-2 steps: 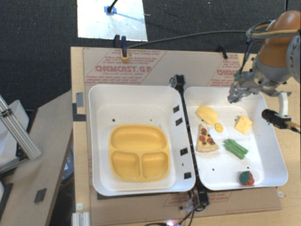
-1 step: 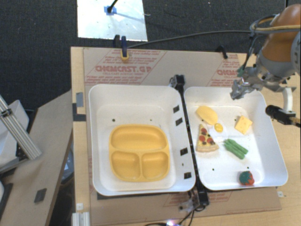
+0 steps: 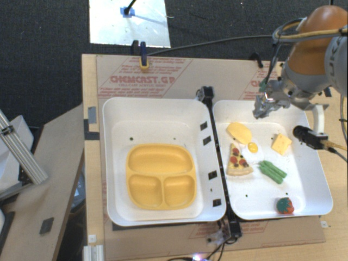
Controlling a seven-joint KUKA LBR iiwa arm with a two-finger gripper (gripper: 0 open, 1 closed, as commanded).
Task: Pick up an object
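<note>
Toy foods (image 3: 240,160) mid-bin, clear of walls; fingers (image 3: 261,112) above, spread unclear.

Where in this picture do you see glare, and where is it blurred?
Camera view: strong glare on the shiny sheet at the top; the gripper looks soft and blurred; the yellow tray and pizza slice are evenly lit and sharp.
</note>
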